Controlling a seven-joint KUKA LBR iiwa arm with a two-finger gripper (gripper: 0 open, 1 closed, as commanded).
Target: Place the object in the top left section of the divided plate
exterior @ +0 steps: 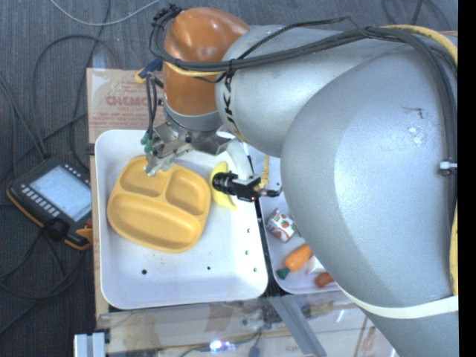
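Divided plate (158,208) is seated in the left bin (126,274).
Gripper (154,162) is positioned over the plate's top left section; finger state cannot be determined.

We list a handheld control pendant (53,193) with a pale screen on the floor left of the bench. We note cables (82,10) looped over grey carpet. A cardboard box (117,103) with red lettering lies behind the left bin. In the right bin (286,281) we count a small red-and-white carton (280,225) and a toy carrot (296,259).
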